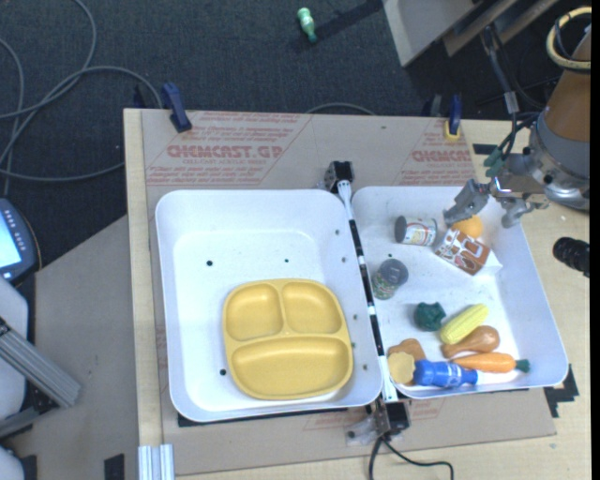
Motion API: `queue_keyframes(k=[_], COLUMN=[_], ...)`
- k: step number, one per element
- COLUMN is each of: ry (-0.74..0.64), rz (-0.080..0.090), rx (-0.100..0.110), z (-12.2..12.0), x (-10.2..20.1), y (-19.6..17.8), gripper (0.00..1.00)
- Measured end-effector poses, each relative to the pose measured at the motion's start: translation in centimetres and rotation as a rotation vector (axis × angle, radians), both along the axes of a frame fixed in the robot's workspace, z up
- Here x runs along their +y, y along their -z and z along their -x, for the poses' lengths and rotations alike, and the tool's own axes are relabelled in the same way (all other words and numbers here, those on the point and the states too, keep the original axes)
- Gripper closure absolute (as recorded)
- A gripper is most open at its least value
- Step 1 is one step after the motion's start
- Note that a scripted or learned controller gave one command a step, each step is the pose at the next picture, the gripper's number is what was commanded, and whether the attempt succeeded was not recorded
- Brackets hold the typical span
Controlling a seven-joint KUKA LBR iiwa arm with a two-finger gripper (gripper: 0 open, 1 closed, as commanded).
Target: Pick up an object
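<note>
Dark carpet floor (234,56) all round the bench — grey cables (56,112) loop across it at upper left. Bench top is a tan board (253,141) printed with red lettering, held at its far edge by two blue clamps (174,105). A small green object (306,22) lies on the carpet beyond. Pale furniture corner (441,23) at upper right. At the left edge, a device with a lit screen (11,239) — below it a metal rail (37,366). Light is even.

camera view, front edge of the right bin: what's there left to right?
Tan round piece → blue bottle → orange carrot. The corn and the brown pear-shaped piece sit above these, overlapping in order, so left out.
</note>
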State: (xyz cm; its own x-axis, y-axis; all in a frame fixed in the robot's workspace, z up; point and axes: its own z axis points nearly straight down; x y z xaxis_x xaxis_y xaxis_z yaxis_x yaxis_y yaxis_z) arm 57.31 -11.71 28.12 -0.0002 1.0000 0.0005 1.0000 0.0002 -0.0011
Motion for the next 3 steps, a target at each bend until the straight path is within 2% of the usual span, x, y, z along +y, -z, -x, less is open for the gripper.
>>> queue_keyframes(k=[1,2,3], ry=[0.0,0.004,0.002], rz=[-0.004,-0.002,0.001], rx=[0.013,0.007,-0.002], z=[3.2,6.2,5.9], x=[2.6,-0.2,-0.1], y=[12.4,17.9,16.5], gripper=[0.0,0.0,1.0])
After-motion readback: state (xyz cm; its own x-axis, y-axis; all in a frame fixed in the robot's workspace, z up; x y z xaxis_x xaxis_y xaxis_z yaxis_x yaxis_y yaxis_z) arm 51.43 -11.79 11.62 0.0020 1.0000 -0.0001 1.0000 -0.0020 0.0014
